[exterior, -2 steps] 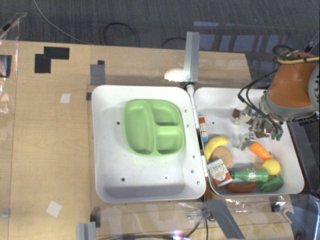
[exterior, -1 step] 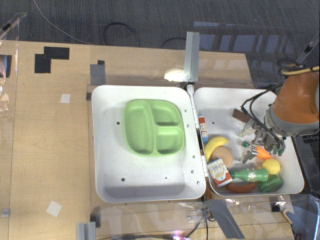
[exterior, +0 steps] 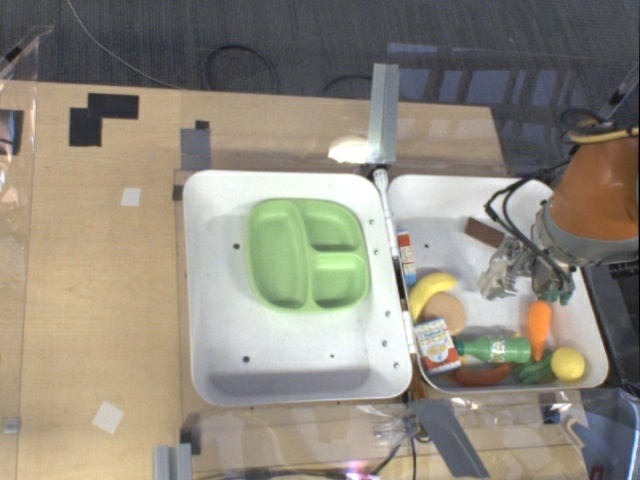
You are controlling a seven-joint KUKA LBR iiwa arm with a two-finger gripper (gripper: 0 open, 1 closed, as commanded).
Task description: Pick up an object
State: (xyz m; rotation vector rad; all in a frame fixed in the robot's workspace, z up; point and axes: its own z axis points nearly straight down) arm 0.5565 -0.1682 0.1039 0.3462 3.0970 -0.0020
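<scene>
On the table [exterior: 100, 298], the left bin [exterior: 215, 368] carries a green divided plate [exterior: 305, 253], while the pickable items are crowded along the near edge of the right bin [exterior: 440, 218]. The gripper [exterior: 520, 273] is seen above the carrot [exterior: 539, 325], and whether it is apart or together cannot be told. A clean descent onto the carrot, kept clear of the lemon [exterior: 567, 364] and bottle [exterior: 495, 349], would likely serve best.

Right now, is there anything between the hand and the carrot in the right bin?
Nothing visible. The hand hangs over the right bin, and the carrot lies just below it in the picture, with bare bin floor between them.
</scene>
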